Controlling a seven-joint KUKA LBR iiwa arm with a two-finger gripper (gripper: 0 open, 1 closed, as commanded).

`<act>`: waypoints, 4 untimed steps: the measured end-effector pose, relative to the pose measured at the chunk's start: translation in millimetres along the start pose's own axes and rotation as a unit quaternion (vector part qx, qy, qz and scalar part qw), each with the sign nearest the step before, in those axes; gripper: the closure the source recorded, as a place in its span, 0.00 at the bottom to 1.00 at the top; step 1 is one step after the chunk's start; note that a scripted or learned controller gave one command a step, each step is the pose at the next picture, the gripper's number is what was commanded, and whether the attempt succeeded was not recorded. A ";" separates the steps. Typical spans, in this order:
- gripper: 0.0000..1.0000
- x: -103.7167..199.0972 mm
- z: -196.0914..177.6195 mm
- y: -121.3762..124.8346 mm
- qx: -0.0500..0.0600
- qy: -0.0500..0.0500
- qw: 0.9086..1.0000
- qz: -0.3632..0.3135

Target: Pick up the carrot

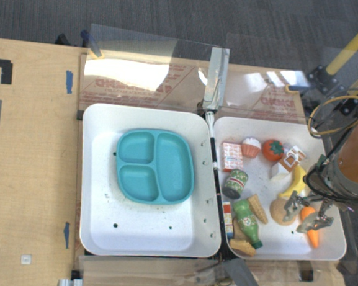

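The orange carrot [310, 214] lies in the right bin [331, 249], near its front right corner, with its pointed end [314, 238] towards the front. My gripper [307, 214] is low over it, at the end of the grey arm with the orange band that comes in from the right. Its metal fingers [293, 208] stand on either side of the carrot's thick end and look shut on it. One finger crosses the carrot and hides its middle.
Crowded close to the carrot in the right bin are a yellow banana [296, 180], a tan round cookie [279, 212], a tomato [273, 149], a green bottle [248, 219], a can [235, 183] and small boxes. A teal divided plate [155, 166] lies in the left bin [97, 225].
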State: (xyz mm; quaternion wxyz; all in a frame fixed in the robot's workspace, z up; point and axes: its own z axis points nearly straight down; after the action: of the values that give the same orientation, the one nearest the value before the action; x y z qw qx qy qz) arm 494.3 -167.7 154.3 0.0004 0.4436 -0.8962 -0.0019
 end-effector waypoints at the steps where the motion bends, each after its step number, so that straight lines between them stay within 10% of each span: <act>1: 1.00 -28.8 -54.8 22.0 0.005 -0.002 0.997 -0.081; 2: 1.00 29.4 44.4 -2.0 -0.002 0.000 0.947 -0.321; 3: 1.00 -14.0 -8.5 26.3 0.005 -0.002 0.958 -0.287; 4: 1.00 -3.6 7.1 21.0 0.002 -0.001 0.926 -0.378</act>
State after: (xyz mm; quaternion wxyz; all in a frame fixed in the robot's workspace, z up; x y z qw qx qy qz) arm 479.8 -152.1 147.3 -0.0021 0.7498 -0.6617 -0.0009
